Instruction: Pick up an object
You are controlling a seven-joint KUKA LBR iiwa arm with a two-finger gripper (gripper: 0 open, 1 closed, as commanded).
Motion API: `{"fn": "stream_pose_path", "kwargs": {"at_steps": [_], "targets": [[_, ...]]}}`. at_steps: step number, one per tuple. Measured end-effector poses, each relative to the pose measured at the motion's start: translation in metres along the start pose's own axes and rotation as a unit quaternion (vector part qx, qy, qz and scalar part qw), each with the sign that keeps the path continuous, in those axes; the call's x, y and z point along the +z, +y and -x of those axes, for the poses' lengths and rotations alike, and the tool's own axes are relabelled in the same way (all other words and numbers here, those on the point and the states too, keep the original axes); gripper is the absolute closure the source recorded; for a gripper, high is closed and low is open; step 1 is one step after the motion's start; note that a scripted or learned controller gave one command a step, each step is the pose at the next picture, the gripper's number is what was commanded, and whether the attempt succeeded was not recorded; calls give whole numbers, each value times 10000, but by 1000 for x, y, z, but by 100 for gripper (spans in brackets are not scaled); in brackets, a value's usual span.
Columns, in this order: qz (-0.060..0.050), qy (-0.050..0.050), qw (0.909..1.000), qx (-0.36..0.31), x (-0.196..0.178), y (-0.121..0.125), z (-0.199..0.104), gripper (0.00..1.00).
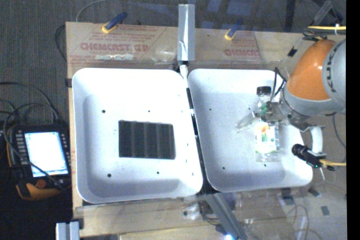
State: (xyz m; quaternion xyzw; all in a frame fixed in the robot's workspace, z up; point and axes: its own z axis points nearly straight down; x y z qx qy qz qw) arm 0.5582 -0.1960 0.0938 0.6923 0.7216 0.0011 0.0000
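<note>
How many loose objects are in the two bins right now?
1 that I can see: a clear plastic bottle with a black cap, lying in the right bin near the arm. The left bin has a dark panel. The arm may hide more.

Grey KUKA arm with an orange band [308, 71] above the wrist, entering from the right edge of the camera view and bent downward at a slant. The two-finger end effector [269, 114] sits low beneath the wrist, largely masked by it; a black fitting [304, 153] projects below.
</note>
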Motion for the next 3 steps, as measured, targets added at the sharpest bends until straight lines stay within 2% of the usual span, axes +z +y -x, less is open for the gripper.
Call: {"fn": "stream_pose_path", "kwargs": {"at_steps": [1, 2, 3], "targets": [[134, 58, 9988, 469, -2, -34, 10, 0], [131, 67, 9989, 455, -11, -33, 8, 100], [-8, -1, 9964, -847, -100, -20, -49, 100]]}}
